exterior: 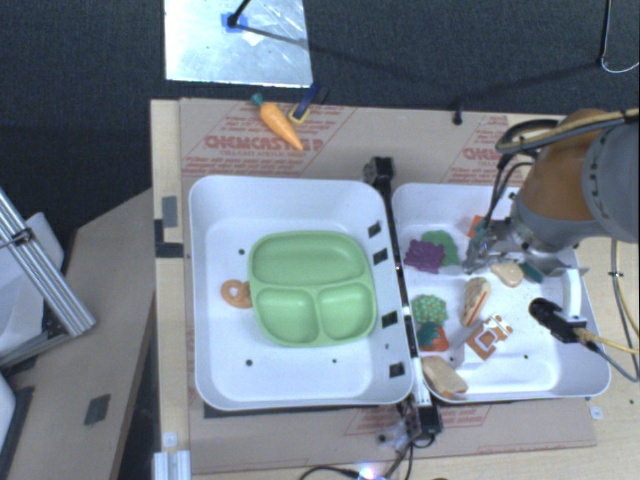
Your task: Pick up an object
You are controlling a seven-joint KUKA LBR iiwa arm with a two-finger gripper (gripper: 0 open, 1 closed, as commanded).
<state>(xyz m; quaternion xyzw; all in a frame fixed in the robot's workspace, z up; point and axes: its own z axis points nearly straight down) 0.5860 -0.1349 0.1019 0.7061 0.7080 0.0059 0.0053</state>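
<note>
My gripper (483, 251) hangs low over the upper middle of the right bin (575, 368), with the arm coming in from the right. Just left of it lie a purple bunch of grapes (424, 256) and a green leafy piece (441, 239). A pale beige piece (507, 273) lies right beside it on the lower right. Below it sits a bun-like sandwich (474, 300). A small orange piece (477, 226) peeks out just above the gripper. Nothing is seen between the fingers.
The right bin also holds a green broccoli-like toy (430, 308), a red piece (436, 338), a brown-and-white square item (488, 339) and a bread roll (443, 375). The left bin (215, 368) bears a green divided plate (310, 288) and a small orange ring (237, 293). A carrot (280, 125) lies behind the bins.
</note>
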